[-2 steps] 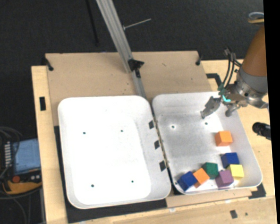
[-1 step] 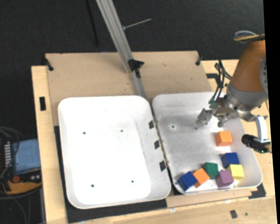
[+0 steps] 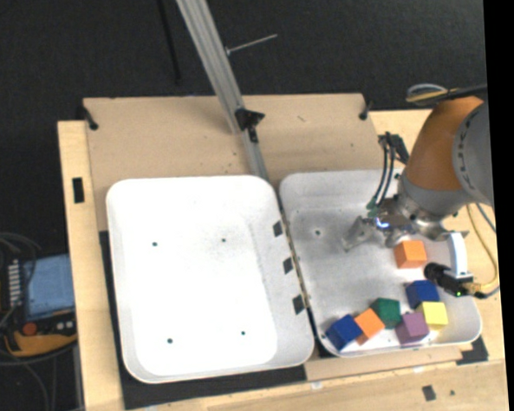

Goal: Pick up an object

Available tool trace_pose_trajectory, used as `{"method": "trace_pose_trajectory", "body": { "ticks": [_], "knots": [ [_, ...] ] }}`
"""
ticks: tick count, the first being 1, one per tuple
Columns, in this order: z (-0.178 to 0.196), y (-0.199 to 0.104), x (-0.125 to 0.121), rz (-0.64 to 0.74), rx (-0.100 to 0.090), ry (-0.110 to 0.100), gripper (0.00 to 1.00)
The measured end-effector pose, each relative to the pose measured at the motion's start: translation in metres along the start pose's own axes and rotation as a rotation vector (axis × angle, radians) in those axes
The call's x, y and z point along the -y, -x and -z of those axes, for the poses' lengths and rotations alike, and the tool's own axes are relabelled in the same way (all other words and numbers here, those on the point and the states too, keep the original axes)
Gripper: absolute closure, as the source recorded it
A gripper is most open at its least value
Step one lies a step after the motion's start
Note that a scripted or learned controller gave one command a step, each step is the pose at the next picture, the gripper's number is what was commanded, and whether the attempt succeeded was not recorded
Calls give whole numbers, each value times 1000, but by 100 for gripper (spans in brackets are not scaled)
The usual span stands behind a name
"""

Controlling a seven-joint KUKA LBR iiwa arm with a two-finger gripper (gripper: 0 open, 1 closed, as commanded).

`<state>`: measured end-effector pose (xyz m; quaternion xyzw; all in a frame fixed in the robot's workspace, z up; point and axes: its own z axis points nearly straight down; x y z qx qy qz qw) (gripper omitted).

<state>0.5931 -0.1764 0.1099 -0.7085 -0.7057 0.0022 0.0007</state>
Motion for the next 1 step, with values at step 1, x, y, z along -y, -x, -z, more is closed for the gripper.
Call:
{"method": "trace_pose_trajectory", "body": {
  "ticks": [1],
  "knots": [
    [-12, 2, -1, 0, 2, 5, 0]
  ]
}}
